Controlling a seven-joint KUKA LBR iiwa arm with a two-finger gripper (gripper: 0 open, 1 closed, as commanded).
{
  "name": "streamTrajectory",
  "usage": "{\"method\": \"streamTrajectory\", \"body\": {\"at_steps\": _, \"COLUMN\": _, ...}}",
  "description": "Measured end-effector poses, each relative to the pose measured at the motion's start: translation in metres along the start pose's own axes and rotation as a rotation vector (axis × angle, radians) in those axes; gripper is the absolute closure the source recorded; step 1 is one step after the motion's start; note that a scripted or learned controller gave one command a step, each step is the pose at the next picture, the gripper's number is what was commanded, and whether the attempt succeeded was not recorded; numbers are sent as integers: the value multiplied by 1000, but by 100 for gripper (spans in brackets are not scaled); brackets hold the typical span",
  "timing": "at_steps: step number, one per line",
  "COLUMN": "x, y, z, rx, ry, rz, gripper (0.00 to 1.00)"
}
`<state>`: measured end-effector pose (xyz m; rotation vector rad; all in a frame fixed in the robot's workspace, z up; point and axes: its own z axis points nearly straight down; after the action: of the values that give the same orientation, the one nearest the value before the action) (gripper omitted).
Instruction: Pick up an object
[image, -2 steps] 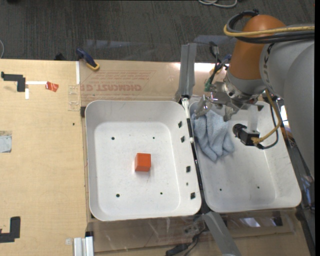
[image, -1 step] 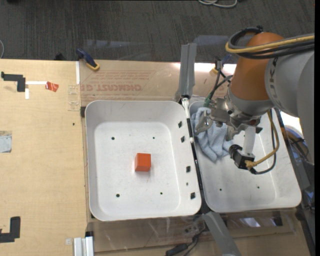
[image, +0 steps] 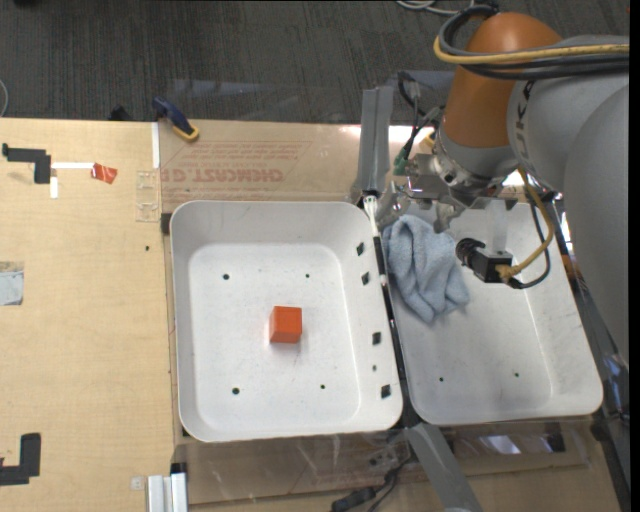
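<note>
A wooden bench (image: 80, 330) on dark carpet carries two shallow white bins side by side, with the grey-and-orange arm (image: 500, 70) reaching in over the right one.

The left bin (image: 200, 400) holds a small orange-red cube (image: 286, 325) a little left of its centre, standing alone on the bin floor. The right bin (image: 520, 390) holds a crumpled pale blue cloth (image: 425, 265) lying against its upper left corner, close to the divide between the bins. The gripper (image: 432, 205) sits directly above the cloth's upper edge; whether it grips the cloth cannot be told, since the wrist hides that part.
</note>
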<state>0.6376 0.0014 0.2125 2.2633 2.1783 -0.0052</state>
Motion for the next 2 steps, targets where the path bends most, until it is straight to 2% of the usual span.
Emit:
{"method": "streamTrajectory", "body": {"at_steps": 1, "x": 20, "y": -93, "z": -91, "rx": 0, "ry": 0, "rz": 251, "gripper": 0}}
{"method": "streamTrajectory", "body": {"at_steps": 2, "x": 20, "y": -93, "z": -98, "rx": 4, "ry": -3, "rz": 249, "gripper": 100}}
